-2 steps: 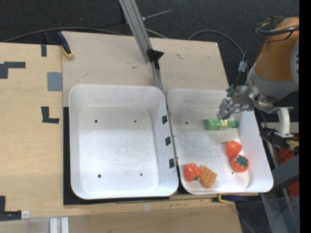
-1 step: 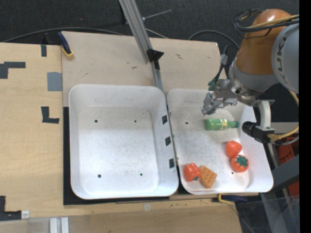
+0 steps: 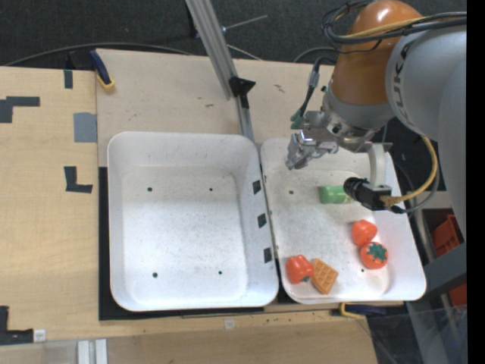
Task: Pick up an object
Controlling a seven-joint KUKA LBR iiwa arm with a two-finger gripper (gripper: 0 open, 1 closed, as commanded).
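- Objects for picking all lie in the right-hand shallow white bin (image 3: 282, 203); nothing shows between the metal two-finger gripper (image 3: 297, 158), which hangs above that bin's far-left corner, well apart from every toy. Whether its jaws are spread or closed I cannot tell at this size.
- Nearest the gripper is a small green plastic block (image 3: 332, 195), lying near the bin's middle just beside a black cable fitting (image 3: 362, 192) that belongs to the arm; that closeness could make a descent there awkward.
- Farther toward the near-right side lie a round orange-red toy fruit (image 3: 364, 231) and, just beside it, a red toy tomato with a green top (image 3: 373, 255).
- Along the near edge, a red toy pepper (image 3: 298, 268) touches a tan waffle-patterned piece (image 3: 324, 276); being pressed together, they would likely be harder to grasp singly.
- Judging from this, the pick has not yet begun: the grey arm with its orange band (image 3: 379, 44) holds the gripper raised, probably to choose a target.
- Left-hand white bin (image 3: 182, 218) sits alongside.
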